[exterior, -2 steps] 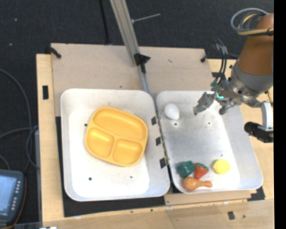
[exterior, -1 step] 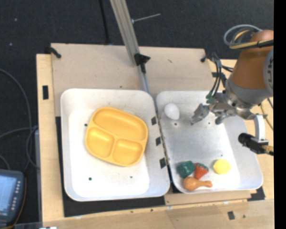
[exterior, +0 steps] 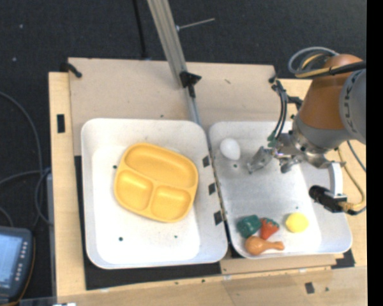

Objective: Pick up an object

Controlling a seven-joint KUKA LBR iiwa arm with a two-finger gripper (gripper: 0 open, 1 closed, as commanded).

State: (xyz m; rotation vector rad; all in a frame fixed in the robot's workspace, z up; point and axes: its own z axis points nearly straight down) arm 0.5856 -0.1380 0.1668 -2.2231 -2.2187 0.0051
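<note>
Dark carpet around a tan bench point(exterior: 134, 88), two shallow white bins side by side on top. Left bin point(exterior: 102, 139): yellow divided tray point(exterior: 156, 182) lying flat near the middle, slightly skewed to the bin edges. Right bin point(exterior: 319, 234): white egg-shaped object point(exterior: 230, 148) near the far-left corner; along the near edge a small cluster toward the near-left corner — green piece point(exterior: 247, 225), red-orange piece point(exterior: 269, 227) just beside it, orange pear-shaped piece point(exterior: 263, 245) at the rim, touching or nearly touching the other two. Yellow round object point(exterior: 297, 222) near the same edge, apart from the cluster, toward the middle of it. Arm point(exterior: 329, 107) reaching in over the right bin's far-right corner, orange band high, wrist tipped down and pointing left across the bin. Gripper point(exterior: 271, 159) low over the far half of the bin, between the egg-shaped object and the right wall, well apart from the near-edge cluster. Nothing visible between the fingers; whether spread or pressed together — cannot tell at this resolution. Grey cables looped by the wrist. Aluminium post point(exterior: 169, 34) slanting up from behind the bins. Pendant screen point(exterior: 6, 260) on the floor by the bench's near-left corner.
</note>
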